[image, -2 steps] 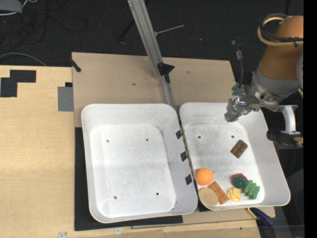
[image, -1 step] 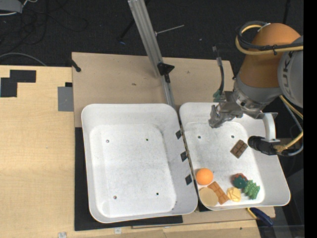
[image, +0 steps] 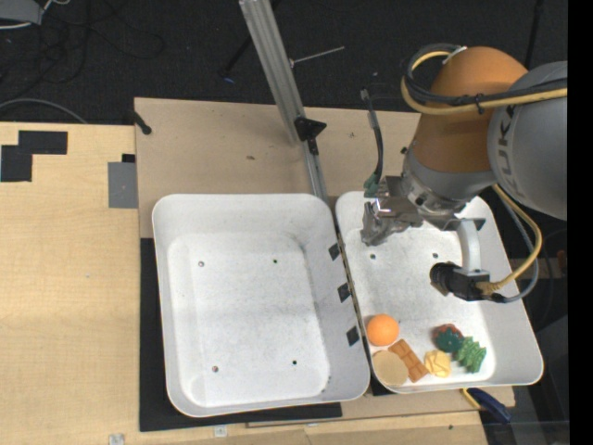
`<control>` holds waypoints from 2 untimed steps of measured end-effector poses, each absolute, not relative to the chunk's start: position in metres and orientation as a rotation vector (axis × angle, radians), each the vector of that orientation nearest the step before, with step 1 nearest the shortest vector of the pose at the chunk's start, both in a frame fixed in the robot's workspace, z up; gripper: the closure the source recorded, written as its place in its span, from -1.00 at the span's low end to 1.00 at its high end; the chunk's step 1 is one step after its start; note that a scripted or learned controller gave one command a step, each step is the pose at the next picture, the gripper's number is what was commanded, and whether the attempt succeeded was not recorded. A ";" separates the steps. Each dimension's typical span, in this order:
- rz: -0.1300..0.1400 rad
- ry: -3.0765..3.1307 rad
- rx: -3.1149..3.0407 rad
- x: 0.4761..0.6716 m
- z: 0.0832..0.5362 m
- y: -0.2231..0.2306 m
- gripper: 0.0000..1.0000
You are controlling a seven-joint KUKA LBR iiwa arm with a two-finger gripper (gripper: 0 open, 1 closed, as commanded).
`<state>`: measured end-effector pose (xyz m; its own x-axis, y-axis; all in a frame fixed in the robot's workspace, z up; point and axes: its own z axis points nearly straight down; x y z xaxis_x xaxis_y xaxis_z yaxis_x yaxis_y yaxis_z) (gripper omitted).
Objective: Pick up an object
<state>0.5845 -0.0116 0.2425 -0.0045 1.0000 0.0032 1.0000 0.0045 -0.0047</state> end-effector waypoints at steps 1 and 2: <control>0.005 -2.221 -2.214 0.578 0.229 0.038 1.00; 0.005 -2.221 -2.213 0.560 0.236 0.084 1.00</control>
<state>0.5602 0.0837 0.2358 -0.0036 1.0000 0.0020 1.0000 0.0036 -0.0069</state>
